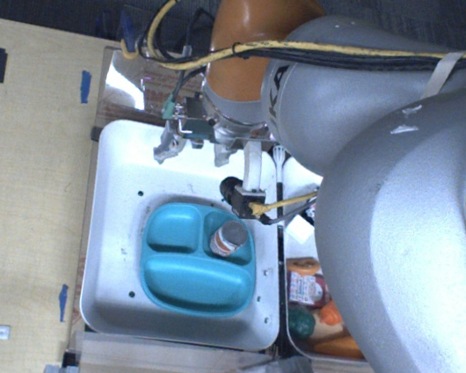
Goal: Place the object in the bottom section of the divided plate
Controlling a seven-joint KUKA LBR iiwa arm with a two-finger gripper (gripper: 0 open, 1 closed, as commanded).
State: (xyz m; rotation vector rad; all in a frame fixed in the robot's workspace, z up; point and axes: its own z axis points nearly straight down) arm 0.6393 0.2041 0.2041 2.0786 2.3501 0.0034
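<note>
Arm covers right bin; gripper fingers blurred.

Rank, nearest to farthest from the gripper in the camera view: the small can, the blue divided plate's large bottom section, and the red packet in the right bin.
1. The small can, in the blue divided plate's upper right compartment, lies below and right of the gripper.
2. The large bottom section is lower still.
3. The red packet lies far right, in the right bin.
</note>
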